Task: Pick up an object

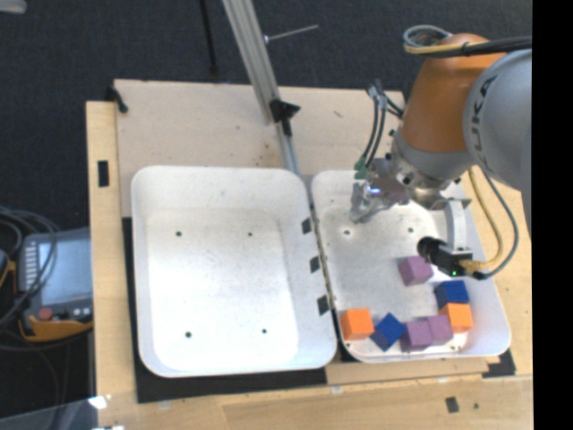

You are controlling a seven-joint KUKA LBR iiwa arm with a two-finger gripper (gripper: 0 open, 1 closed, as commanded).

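My gripper [363,206] hangs over the far left part of the right bin [358,258], with nothing seen between its fingers. Several small blocks lie near that bin's front and right side. A purple block [414,270] sits alone toward the middle right. An orange block [357,322] and a blue block [389,331] lie at the front edge. Beside them are two purple blocks [428,332], another orange block [459,316] and a blue block [450,292]. All of them are well apart from the gripper.
The left bin [224,267] lies beside the right one. A slanted metal pole [255,56] rises behind the bins. A screen device [54,276] with cables sits off the bench at the left.
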